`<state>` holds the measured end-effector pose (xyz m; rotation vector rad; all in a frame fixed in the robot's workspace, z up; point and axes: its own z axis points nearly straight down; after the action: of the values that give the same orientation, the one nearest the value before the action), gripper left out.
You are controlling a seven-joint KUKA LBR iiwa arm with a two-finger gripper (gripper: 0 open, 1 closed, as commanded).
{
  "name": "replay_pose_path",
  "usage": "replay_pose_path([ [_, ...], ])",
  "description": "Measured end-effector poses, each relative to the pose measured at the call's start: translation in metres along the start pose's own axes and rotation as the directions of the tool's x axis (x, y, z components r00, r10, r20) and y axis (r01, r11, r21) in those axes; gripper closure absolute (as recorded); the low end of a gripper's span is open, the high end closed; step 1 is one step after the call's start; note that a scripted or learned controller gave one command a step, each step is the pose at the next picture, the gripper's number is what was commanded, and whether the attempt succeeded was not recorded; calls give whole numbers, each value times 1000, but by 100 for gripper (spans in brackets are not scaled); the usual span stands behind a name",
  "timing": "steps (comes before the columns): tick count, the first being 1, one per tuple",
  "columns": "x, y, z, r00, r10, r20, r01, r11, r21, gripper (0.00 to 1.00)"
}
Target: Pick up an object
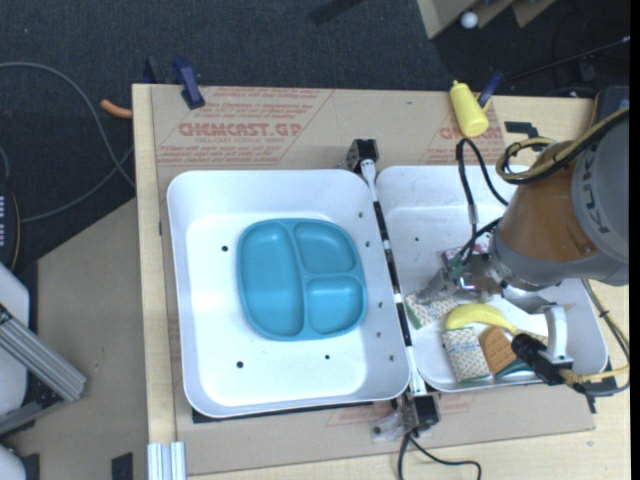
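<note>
Wooden bench [250, 128], two white bins, blue divided tray [300, 276] left, dark floor [70, 28]

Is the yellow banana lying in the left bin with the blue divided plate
No, the banana lies in the right bin, beside the gripper, while the blue divided plate sits alone in the left bin.

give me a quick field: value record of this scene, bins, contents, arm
left bin: holds a blue divided plate, lying flat
right bin: holds a banana, a brown item and a patterned packet, clustered at its near end
arm: reaches in from the right, over the right bin
claw: low, just above the banana; grip unclear
</note>
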<state>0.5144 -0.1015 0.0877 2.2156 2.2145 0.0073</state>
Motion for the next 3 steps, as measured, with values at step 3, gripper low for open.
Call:
replay_pose_path([
  [3,-124,117,-52,1000,1,-2,-1,1000,13,0],
])
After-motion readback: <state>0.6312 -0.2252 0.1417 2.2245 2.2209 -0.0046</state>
